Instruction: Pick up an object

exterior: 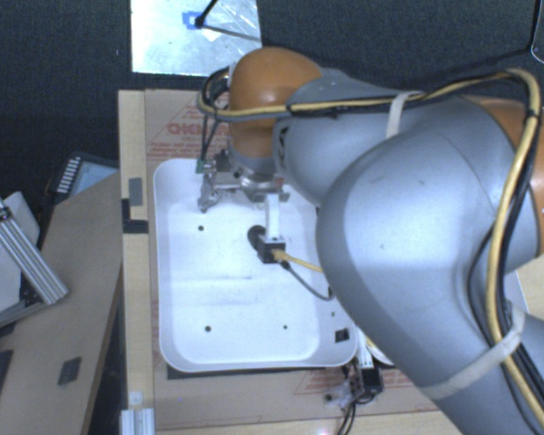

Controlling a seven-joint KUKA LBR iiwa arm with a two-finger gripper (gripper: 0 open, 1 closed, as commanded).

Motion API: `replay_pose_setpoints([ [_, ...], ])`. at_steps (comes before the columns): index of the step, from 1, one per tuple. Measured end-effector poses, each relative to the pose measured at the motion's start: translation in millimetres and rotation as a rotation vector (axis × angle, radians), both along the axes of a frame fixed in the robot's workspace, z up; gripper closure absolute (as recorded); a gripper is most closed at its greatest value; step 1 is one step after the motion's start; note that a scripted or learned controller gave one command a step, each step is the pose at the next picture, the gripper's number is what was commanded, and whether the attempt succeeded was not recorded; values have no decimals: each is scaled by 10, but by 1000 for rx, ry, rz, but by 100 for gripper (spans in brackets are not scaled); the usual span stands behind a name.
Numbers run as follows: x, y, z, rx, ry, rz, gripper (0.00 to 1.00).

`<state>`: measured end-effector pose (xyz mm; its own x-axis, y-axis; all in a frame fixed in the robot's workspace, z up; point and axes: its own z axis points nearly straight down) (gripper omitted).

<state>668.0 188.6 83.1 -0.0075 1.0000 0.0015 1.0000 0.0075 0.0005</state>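
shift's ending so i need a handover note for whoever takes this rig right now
Gripper: low over the far left part of the white bin; nothing visibly held in it.
Things: a small black object lies in the bin's near right corner, well apart from the gripper.
Done: no pick visible.
Left: close on an object and lift it.

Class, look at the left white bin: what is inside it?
The claw hangs over the far end of the white bin. A small black item lies by its near right corner. The arm covers its right side.
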Motion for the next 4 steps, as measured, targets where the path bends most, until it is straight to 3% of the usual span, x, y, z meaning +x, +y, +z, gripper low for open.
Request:
replay_pose_setpoints([
  [1, -579, 496, 15, 0, 3, 1, 0],
  [2, -737, -68, 2798, 4, -19, -8, 0],
  [3, -671, -1113, 1903, -6, 6, -17, 0],
  [4, -128, -1150, 1014, -3, 1, -7, 0],
])
